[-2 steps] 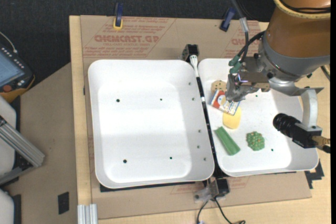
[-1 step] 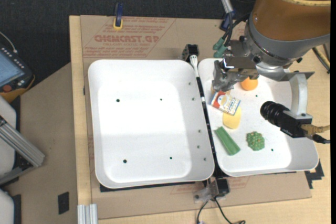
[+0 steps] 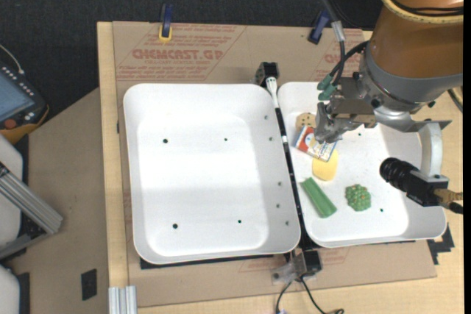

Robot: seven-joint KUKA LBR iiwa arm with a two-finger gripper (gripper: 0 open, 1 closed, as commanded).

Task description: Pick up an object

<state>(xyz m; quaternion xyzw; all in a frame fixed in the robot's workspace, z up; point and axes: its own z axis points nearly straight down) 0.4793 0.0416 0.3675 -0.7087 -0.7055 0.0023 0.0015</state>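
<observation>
Hovering low in the right white bin (image 3: 412,228), the grey two-finger gripper (image 3: 329,134) sits over one red-white-blue flat packet (image 3: 315,145); finger state unclear. Nearby lie one yellow lump (image 3: 325,168), one green block (image 3: 319,198), one green knobbly ball (image 3: 358,197), one tan die (image 3: 302,120).

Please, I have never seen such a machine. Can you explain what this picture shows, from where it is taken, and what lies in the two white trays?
This is a robot arm, grey with an orange band, reaching in from the right. One fixed camera above the bench looks down at a slant. Its grasping tool hangs low over the right bin. That bin contains a yellow piece, a small red, white and blue packet, a green stick, a bumpy green ball and a tan block. The left bin sits beside it. I cannot tell whether the tool grips anything.
</observation>
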